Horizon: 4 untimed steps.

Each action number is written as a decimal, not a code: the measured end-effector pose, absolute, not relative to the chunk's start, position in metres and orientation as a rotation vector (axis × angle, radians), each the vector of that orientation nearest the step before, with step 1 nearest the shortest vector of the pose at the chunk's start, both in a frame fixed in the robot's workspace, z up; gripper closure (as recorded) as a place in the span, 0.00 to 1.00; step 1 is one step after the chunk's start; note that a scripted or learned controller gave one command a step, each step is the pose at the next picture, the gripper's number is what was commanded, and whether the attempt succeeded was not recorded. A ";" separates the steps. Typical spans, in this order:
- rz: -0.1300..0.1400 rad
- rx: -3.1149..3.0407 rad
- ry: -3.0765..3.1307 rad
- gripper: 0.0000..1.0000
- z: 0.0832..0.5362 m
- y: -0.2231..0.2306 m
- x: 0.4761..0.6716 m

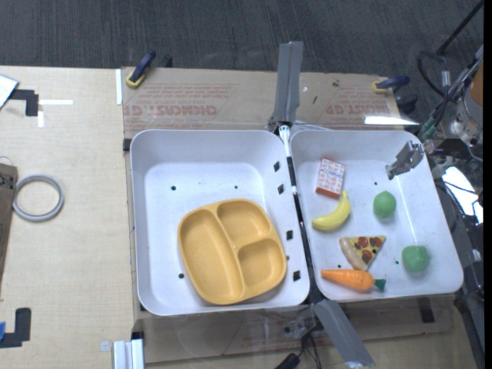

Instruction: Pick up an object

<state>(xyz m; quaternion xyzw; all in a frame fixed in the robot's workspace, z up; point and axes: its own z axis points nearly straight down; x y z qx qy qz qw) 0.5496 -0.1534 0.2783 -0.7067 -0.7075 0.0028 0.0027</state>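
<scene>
Leftmost on the bench lies a roll of tape, a flat grey ring on pale wood, well apart from the bins. Next comes the left bin, smooth white plastic, holding a mustard-yellow divided plate with three shallow rounded compartments. Across the divider, the right bin carries the candidates: a small red-and-white box near the back, a curved yellow banana just below it, a flat pizza slice, an orange carrot with a green tip along the front wall, and two green pieces, a round ball and a blockier lump. All look like smooth, hard toy plastic.

At the far right, the gripper hangs over the bin's back right corner, holding nothing; whether its fingers stand apart or together I cannot tell. The green ball is nearest, though round and likely to slip; I judge a centred descent straddling its widest part best.
</scene>
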 end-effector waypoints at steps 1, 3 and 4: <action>0.008 -2.237 -2.197 0.00 0.174 -0.181 0.582; -0.021 -2.432 -1.969 0.00 0.090 -0.208 0.592; -0.004 -2.438 -1.964 1.00 0.095 -0.214 0.589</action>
